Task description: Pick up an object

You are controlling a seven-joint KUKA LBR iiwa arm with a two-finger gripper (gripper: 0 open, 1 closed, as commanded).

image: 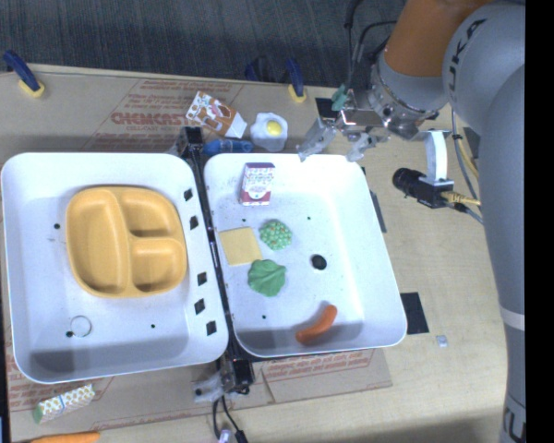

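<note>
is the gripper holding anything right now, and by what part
Nothing is held. The gripper hangs open over the right bin's far rim, with no object between its fingers.

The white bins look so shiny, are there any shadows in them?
Camera view: soft grey shadows lie along the near inside walls of the left bin and right bin; even light, no harsh glare; the sausage and yellow tray look sharp.

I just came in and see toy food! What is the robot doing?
The robot arm's gripper hangs open over the far rim of the right bin, holding nothing. In that bin lie a small carton, a cheese slice, peas, a lettuce leaf and a sausage. The left bin holds a yellow divided plate.
</note>
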